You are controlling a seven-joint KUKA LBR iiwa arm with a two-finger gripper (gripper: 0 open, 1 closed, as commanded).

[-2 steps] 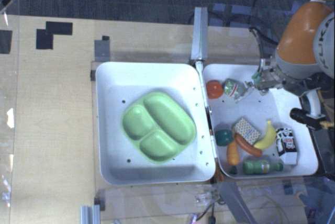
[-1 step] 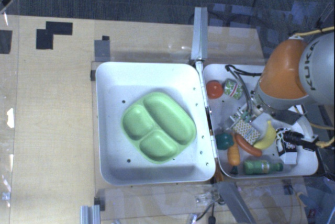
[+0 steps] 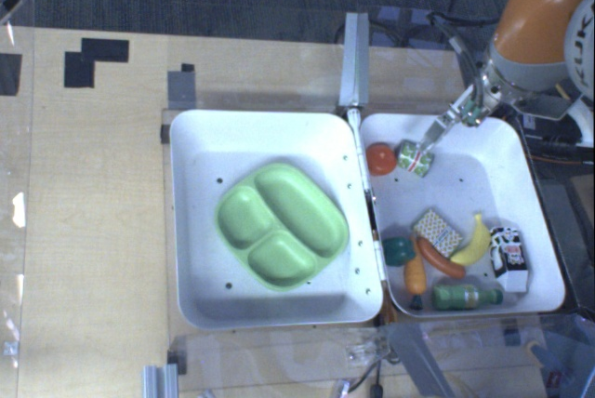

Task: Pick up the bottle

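Note:
The green bottle (image 3: 462,296) lies on its side at the front edge of the right bin (image 3: 521,154), with an orange carrot-like piece (image 3: 415,275) by its left end. My gripper (image 3: 427,146) is far from it, at the back left of the same bin, with its tip against the upper right side of a small green and white can (image 3: 415,159). The arm slants down to it from the upper right. Whether the can is gripped or merely touched is not clear from this angle.
A red ball (image 3: 380,158) sits just left of the can. Mid-bin lie a checkered block (image 3: 437,232), a red sausage (image 3: 440,258), a banana (image 3: 474,241), a teal piece (image 3: 398,249) and a black and white carton (image 3: 509,259). The left bin (image 3: 200,294) holds a green divided plate (image 3: 282,225).

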